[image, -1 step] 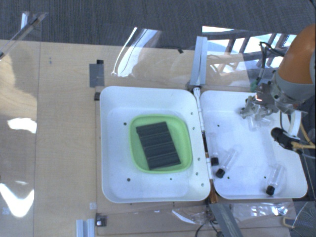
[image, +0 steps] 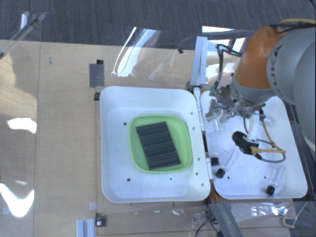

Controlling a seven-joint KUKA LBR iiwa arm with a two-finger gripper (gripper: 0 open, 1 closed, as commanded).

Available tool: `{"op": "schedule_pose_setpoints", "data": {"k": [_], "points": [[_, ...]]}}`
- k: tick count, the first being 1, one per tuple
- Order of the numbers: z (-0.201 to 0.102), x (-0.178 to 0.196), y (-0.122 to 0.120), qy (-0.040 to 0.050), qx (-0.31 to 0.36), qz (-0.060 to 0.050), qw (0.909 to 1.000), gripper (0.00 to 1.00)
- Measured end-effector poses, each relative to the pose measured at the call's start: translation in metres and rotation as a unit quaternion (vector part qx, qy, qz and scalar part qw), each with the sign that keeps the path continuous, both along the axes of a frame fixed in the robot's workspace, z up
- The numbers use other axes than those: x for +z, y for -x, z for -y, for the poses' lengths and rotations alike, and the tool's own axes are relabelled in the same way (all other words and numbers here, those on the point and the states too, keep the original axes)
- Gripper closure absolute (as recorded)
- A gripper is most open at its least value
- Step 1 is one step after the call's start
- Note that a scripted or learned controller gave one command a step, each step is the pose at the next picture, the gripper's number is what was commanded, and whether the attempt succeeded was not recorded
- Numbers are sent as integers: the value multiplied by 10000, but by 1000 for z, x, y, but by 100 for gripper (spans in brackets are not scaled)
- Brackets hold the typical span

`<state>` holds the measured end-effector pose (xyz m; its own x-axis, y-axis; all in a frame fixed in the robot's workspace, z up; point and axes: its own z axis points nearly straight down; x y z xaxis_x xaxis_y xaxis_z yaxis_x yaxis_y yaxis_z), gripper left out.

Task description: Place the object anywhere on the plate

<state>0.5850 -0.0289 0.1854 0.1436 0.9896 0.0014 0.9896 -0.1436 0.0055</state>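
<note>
Dark grey ribbed slab (image: 158,145) lies flat on green plate (image: 183,132), long side slanted, well inside rim. Plate sits mid left bin (image: 113,181). Arm (image: 276,53) reaches over right bin (image: 291,177); gripper (image: 219,110) hangs above that bin's upper left part, near wall between bins, well apart from slab. Gripper state: cannot tell. Two small black-capped clear tubes (image: 220,170) (image: 270,189) lie in right bin, near front edge.

Two bins are set side by side on the bench (image: 59,147). In the left bin (image: 106,147) a plate (image: 136,152) is seated near the middle; a block (image: 158,145) is laid on the plate, centred. The arm (image: 276,53) is held over the rear half of the right bin (image: 291,147).
</note>
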Motion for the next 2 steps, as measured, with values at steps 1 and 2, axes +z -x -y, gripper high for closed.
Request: {"op": "schedule_pose_setpoints", "data": {"k": [1, 2], "points": [[-78, -1, 19, 2, 1048, -8, 9945, 100], [-78, -1, 19, 2, 1042, -7, 9946, 0]]}}
